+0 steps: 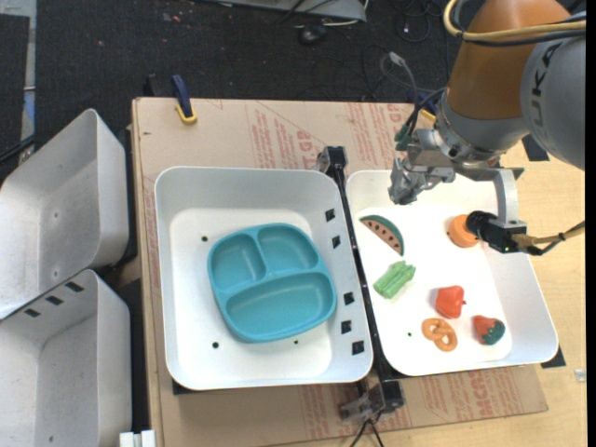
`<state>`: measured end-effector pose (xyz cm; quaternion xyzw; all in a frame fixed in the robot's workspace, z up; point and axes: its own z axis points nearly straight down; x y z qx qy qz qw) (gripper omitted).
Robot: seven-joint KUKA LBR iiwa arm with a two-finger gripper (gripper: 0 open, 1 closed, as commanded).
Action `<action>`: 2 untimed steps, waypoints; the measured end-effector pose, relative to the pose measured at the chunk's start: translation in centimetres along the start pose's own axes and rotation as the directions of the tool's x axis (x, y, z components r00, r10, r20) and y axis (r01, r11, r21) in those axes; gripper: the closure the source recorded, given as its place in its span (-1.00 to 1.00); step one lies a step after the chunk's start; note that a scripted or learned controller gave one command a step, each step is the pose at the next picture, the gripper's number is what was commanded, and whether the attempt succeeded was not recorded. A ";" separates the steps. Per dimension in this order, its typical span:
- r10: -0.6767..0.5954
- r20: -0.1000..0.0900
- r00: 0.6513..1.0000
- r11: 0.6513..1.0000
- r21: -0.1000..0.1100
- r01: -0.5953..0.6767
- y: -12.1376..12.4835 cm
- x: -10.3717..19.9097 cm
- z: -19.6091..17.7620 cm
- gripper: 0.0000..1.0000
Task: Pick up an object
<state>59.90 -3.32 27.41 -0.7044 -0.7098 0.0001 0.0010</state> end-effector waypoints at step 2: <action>0.000 0.001 1.000 1.000 -0.002 0.000 0.7 10.3 1.2 1.00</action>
